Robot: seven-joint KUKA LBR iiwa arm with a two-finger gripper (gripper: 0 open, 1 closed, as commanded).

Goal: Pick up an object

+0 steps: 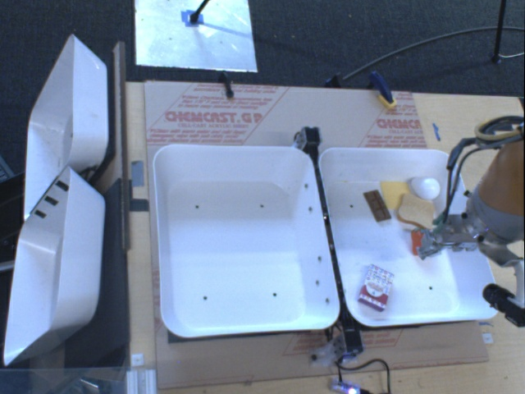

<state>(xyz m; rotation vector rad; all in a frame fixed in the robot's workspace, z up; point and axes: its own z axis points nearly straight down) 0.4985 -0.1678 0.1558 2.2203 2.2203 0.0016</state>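
While the arm point(500, 191) reached in from the right edge of the bench, its gripper point(433, 243) was seen low inside the right bin point(410, 306), over the bin's right-hand half. A small orange-red object point(417, 241) was seen just at the tip of the gripper, touching it or nearly so, but whether it was actually gripped could not be told, and how wide the gripper stood could not be made out at this slant. Just beyond the gripper, toward the far wall of the bin, a tan piece point(416, 210) was found lying flat, with a yellow piece point(394, 193) touching its far-left side and a white ball point(425, 188) resting beside both. A slim brown bar point(376, 205) was laid at a tilt just left of the yellow piece. Nearer the front of the bin, well apart from that cluster, a red-and-white box point(376, 287) was seen lying flat. The left bin point(238, 158) was set just beside the right one, the two touching along a dark divider. Two more white bins point(61, 220) were stacked at a tilt off the bench's left edge.
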